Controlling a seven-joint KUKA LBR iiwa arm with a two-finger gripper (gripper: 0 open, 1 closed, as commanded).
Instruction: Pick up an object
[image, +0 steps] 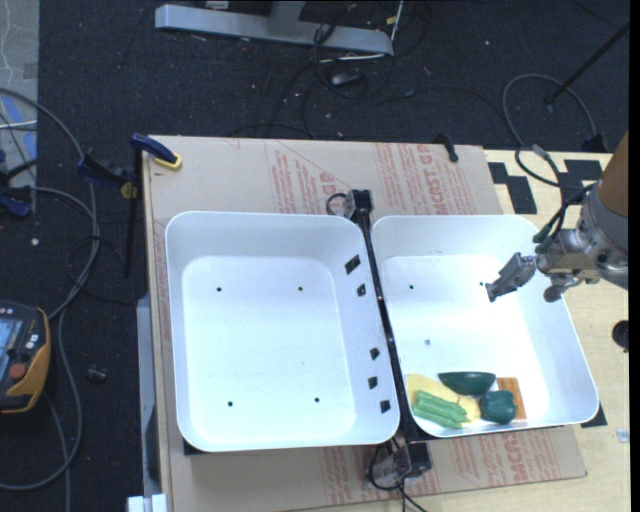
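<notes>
Several small objects are heaped in the near corner of the right bin (571, 322): a light green ridged piece (438, 409), a dark green bowl-like piece (467, 381), a teal lump (498, 406), a yellow piece (424, 387) and an orange block (512, 386). My gripper (522, 293) hangs over the right bin's far right part, well above and behind the heap. Its two fingers stand apart, open, with nothing between them.
The left bin (172, 300) lies beside the right one, with a black divider strip (378, 310) between them. Both rest on a cardboard sheet (300, 170). A blue-yellow clamp (155, 152) grips its far left corner. Cables and a yellow device (22, 358) lie on the floor.
</notes>
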